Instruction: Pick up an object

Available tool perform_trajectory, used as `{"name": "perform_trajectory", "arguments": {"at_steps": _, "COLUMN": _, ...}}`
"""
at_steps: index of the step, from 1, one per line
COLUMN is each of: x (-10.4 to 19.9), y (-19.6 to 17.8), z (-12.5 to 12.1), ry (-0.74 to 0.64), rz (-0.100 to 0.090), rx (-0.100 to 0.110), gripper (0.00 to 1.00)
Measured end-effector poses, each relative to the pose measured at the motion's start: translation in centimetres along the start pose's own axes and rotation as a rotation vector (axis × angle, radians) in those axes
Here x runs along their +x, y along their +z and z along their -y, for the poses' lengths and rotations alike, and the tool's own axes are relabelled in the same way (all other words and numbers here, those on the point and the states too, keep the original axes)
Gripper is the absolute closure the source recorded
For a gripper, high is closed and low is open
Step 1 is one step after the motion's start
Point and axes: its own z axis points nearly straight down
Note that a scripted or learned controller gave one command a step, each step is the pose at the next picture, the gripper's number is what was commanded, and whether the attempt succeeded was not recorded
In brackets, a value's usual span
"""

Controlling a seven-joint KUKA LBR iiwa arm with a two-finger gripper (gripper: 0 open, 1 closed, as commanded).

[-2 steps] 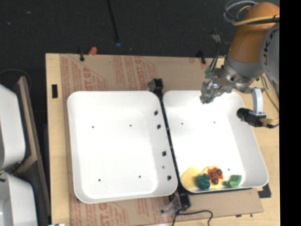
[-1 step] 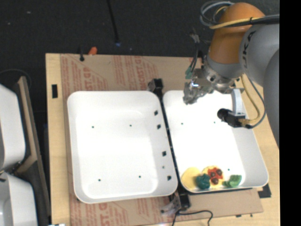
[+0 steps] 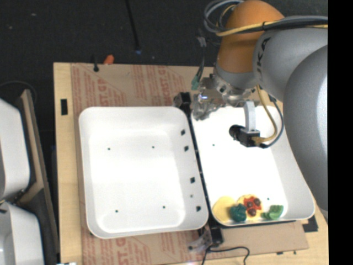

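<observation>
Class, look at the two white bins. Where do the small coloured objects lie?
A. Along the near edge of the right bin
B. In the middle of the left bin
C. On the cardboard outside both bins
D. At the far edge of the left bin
A: the coloured objects sit clustered at the right bin's near edge.

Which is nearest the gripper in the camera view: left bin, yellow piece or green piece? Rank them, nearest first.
1. Left bin: its corner is beside the gripper.
2. Yellow piece: right bin's bottom edge.
3. Green piece: farther right there.
</observation>
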Motion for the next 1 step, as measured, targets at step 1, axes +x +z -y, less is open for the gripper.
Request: {"name": "perform_trajectory", "arguments": {"at_steps": 1, "x": 4.49, "y": -1.11, "z": -0.83, "ry": 0.001, "rz": 0.000, "rx": -0.001, "gripper": 1.00}}
